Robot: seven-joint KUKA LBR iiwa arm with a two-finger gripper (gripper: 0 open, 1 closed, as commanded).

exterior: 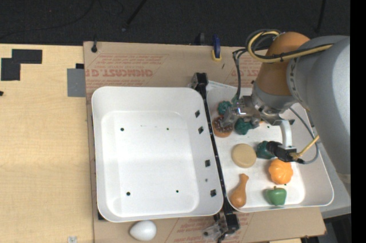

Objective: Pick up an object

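My gripper (237, 114) hangs low over the far left part of the right bin (320, 193), reaching in from the right. Right under and beside it lie a brown round toy (222, 126) and two teal pieces (245, 127), (225, 106). How the gripper stands against these toys is hidden by its own metal parts. Nearer the front lie a tan disc (244, 155), a dark green toy (265, 149), an orange pumpkin (280, 171), a green pepper (276, 195) and a tan gourd (239, 190).
The left bin (108, 122) sits beside the right one, parted from it by a black divider rail (208, 139). A white egg (143, 230) lies on the bench outside the left bin's front edge. Cables loop above the wrist (260, 42).
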